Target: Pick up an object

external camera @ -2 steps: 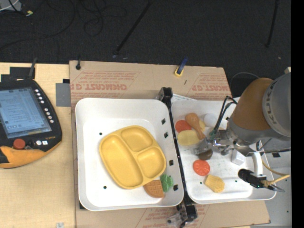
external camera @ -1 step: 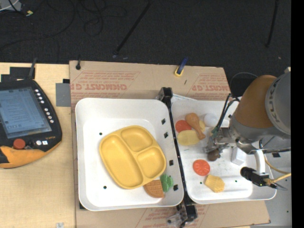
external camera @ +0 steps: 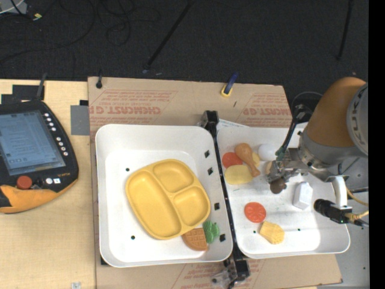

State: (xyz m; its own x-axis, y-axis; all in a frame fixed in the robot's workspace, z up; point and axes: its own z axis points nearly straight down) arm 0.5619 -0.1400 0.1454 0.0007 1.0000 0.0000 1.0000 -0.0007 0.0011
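Observation:
My gripper (external camera: 277, 180) hangs low over the middle of the right bin (external camera: 337, 236), and the arm reaches in from the right. Just left of it lie a tan drumstick (external camera: 247, 156), a pale yellow piece (external camera: 238, 175) and a red slice (external camera: 231, 159). A small white ball (external camera: 265, 152) sits just behind the gripper. To its right a white block (external camera: 302, 195) rests on the bin floor. Nearer the front lie a red disc (external camera: 255, 212) and a yellow wedge (external camera: 271, 232). A dark tip shows under the gripper; what it is stays unclear.
The left bin (external camera: 114, 155) holds a yellow divided plate (external camera: 167, 197), with a brown cookie (external camera: 195, 239) and a green piece (external camera: 210, 230) at its front right corner. A black divider (external camera: 219, 179) runs between the bins. A tablet pendant (external camera: 33, 155) lies at the far left.

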